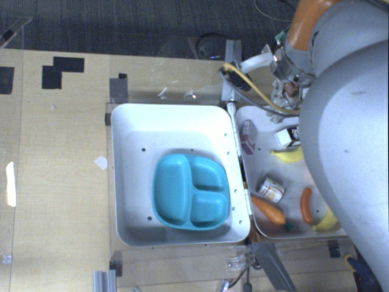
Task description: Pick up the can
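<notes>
The can (271,190) lay on its side in the right bin (262,119), just above the carrot (268,211), its long side slanting up-left to down-right, below and a little left of the gripper (284,96), whose opening I could not tell.

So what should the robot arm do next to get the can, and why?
Probably swing the arm toward the can and stop above it. The can lies on its side in the right bin, beside the carrot, with nothing gripping it.
</notes>
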Available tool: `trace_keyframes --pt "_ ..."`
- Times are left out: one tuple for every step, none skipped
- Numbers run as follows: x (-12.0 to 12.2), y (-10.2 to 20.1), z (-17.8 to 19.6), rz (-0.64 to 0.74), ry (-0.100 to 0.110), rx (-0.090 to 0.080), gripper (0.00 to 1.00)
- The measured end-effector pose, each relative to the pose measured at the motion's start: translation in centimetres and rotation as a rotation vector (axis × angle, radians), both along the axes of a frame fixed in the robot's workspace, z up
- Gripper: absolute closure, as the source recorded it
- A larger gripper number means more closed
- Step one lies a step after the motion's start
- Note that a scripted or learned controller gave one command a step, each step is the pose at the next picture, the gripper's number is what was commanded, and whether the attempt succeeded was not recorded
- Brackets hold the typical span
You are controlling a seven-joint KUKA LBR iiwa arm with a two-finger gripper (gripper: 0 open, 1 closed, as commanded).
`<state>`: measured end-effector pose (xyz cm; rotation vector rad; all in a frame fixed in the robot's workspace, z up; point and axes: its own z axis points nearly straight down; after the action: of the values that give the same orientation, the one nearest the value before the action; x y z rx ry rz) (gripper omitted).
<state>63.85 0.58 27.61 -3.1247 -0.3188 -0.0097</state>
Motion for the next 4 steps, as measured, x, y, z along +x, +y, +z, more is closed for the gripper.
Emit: trace_keyframes --pt "-2.2 5.6 -3.6 0.044 0.003 0.001 1.00" --pt "-5.0 8.4 -3.7 0.111 0.004 0.000 1.00" --pt "-4.6 8.4 -4.1 0.079 0.004 0.001 1.00" --pt "1.8 3.7 -2.9 0.001 0.002 0.000 1.00"
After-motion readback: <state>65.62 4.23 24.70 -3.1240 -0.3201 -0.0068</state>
